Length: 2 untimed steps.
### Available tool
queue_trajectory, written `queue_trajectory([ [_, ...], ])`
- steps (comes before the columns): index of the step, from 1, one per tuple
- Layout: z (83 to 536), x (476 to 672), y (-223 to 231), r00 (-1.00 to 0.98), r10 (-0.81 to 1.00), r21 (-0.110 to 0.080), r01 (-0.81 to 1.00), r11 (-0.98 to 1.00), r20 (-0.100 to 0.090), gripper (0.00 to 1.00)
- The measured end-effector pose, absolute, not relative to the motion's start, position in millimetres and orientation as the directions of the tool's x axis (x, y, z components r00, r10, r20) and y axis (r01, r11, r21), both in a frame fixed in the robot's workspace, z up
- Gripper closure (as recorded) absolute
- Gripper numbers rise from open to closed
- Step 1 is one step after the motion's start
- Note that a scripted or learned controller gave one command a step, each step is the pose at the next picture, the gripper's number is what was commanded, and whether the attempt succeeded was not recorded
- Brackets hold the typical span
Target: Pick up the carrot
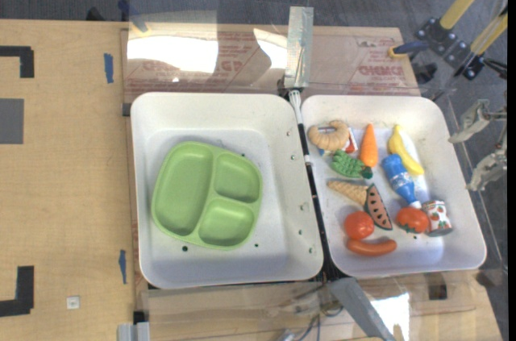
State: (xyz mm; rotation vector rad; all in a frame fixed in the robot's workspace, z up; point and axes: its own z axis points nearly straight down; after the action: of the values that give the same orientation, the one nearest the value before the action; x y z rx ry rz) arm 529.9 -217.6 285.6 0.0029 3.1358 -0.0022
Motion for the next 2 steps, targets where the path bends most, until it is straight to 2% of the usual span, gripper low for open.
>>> queue_trajectory([
  [1, 176.2, 521.0, -172.4, -0.991, -0.137, 0.005, -0.137, 0.991, 0.004, 0.00],
  [2, 95.6, 539.2, -109.0, -0.998, 0.065, -0.001, 0.065, 0.998, -0.009, 0.00],
])
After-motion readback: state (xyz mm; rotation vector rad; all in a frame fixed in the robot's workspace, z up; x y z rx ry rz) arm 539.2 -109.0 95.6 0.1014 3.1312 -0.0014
